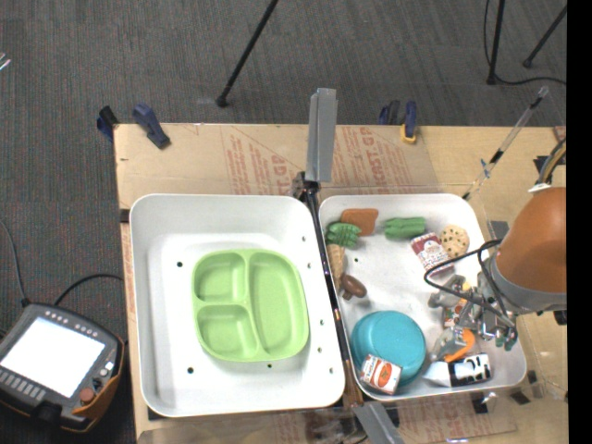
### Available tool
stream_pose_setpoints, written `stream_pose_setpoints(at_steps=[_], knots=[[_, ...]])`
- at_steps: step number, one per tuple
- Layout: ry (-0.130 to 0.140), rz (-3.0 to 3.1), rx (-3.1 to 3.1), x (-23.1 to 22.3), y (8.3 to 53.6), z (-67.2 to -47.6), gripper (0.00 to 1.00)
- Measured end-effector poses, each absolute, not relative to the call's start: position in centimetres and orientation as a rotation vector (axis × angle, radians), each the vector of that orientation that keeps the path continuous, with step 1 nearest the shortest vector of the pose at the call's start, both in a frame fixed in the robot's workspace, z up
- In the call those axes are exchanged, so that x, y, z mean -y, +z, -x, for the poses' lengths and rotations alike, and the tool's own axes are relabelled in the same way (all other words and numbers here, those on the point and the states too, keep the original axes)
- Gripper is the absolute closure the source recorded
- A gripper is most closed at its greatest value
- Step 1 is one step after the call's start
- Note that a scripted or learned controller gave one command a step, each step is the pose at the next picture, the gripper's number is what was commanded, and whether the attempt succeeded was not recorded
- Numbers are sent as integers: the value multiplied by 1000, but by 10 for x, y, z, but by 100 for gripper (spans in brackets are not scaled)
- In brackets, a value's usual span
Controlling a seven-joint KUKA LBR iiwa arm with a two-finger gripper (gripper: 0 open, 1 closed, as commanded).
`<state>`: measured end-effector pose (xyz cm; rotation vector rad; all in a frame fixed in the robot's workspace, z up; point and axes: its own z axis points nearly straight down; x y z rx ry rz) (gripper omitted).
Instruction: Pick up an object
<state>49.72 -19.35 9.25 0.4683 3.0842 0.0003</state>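
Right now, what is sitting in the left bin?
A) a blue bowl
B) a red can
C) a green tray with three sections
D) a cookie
C: the green divided tray lies in the middle of the left bin, while the blue bowl and the cookie are in the right bin.

High slanted view over both bins [148, 248]

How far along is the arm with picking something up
Done: the gripper is down in the right bin, among small items beside the teal bowl. In hand: nothing I can confirm; clutter hides its tips. Left: grasping and lifting. The green tray sits in the left bin.
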Motion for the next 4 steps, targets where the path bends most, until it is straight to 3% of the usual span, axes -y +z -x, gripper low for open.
stream_pose_setpoints(at_steps=[1,2,3,4], knots=[[3,-461,-3094,192,101,-496,100],[3,-550,-3092,189,87,-571,100],[1,-402,-3112,209,88,-621,100],[4,-408,-3114,211,89,-633,100]])
